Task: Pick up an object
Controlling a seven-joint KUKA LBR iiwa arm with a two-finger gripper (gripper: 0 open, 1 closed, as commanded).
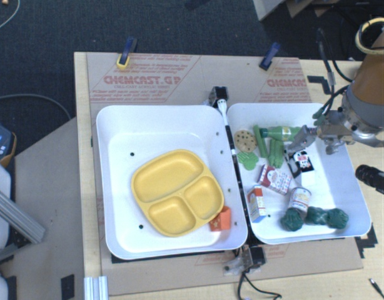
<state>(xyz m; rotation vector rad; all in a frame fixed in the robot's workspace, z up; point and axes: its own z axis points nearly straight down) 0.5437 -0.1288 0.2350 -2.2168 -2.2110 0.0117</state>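
My gripper [314,145] hangs over the upper middle of the right bin [342,186], open, with nothing between its fingers. Just below it lies a small black-and-white item [302,162]. To its left are a green bottle [278,132] and green stick-like pieces [274,152]. Further left lie a round tan biscuit-like disc [244,140] and a green blob [247,161]. Lower in the bin are a red-and-white carton [274,180], a small orange-and-white box [256,204], a can [299,199] and dark green fuzzy lumps [317,217].
The left bin [117,167] holds a yellow divided plate [176,192] with an orange block [221,219] at its lower right corner. The grey arm with its orange band [370,95] comes in over the right bin's far right side. A black part [370,177] juts in at the right.
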